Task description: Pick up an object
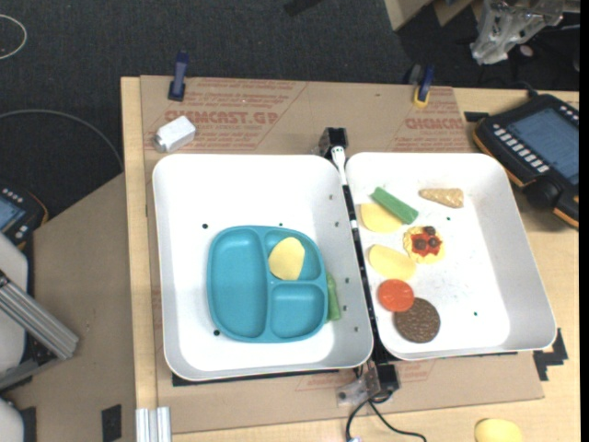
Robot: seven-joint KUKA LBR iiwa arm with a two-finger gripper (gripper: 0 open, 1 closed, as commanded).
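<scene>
Two white bins sit side by side on the tabletop (248,109). The left bin (179,210) holds one teal divided plate (241,284) with three compartments. One pale yellow oval piece (287,259) lies in its upper right compartment. One thin green strip (333,298) lies just beside the plate's right rim, between it and the bin wall.

The right bin (488,247) holds seven small toy food pieces, grouped in its left half:
- One bright green stick (394,204), lying slantwise and touching a yellow slice (373,218).
- One tan wedge (442,196) near the far wall.
- One small yellow round with red and dark dots (423,243).
- One more yellow oval (390,262) below that.
- One flat orange-red disc (397,295).
- One speckled brown disc (418,320), touching the orange-red disc and nearest the front wall.

On the tabletop behind the left bin lies one small white block (175,133). Two clamps grip the far edge, one blue (178,76) and one yellow and blue (422,84).

A silvery mechanism at the top right looks like the pincer (502,21), well apart from both bins. I cannot tell whether it is open or closed.
</scene>
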